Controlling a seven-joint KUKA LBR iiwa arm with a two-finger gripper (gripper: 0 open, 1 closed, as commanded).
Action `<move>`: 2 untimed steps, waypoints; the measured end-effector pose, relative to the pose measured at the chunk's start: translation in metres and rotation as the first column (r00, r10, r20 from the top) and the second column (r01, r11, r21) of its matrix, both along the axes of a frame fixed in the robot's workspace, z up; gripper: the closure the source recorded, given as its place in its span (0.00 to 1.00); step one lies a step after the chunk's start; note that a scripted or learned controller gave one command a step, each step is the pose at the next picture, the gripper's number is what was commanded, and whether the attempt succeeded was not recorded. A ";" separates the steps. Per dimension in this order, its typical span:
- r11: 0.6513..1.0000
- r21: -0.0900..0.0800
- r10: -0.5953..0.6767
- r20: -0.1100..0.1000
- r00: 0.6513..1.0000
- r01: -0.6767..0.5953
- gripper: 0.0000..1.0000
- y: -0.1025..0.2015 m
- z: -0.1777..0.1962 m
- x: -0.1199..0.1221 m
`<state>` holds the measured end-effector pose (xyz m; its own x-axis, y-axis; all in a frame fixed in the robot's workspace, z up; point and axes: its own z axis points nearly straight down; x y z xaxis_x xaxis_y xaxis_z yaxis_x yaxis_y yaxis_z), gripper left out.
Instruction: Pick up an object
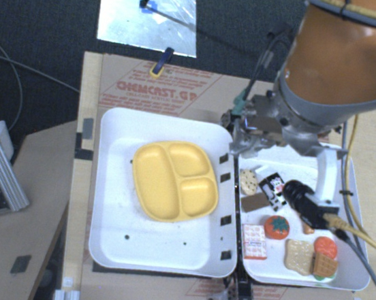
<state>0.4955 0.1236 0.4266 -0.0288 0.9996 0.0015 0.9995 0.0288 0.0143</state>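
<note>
One yellow plate (173, 180) lies in the left bin (155, 244); the gripper (243, 141) hangs at eleven o'clock of the right bin (294, 168), open or closed I can't tell.

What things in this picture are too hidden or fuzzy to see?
Far end of the right bin: camera view, covered by the arm.
Gripper: camera view, dark and blurred; what it touches is unclear.
Red-and-white box: camera view, print too small to read.
Black-and-white piece: camera view, too blurry to name.
</note>
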 end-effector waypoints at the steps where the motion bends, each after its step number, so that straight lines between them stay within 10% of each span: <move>1: 1.000 0.000 0.006 0.003 1.000 -0.006 1.00 0.000 0.011 0.001; 2: 1.000 0.000 0.012 0.005 1.000 -0.012 1.00 0.000 0.022 0.001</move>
<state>0.4969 0.1236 0.4483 -0.0405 0.9992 0.0010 0.9990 0.0405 0.0197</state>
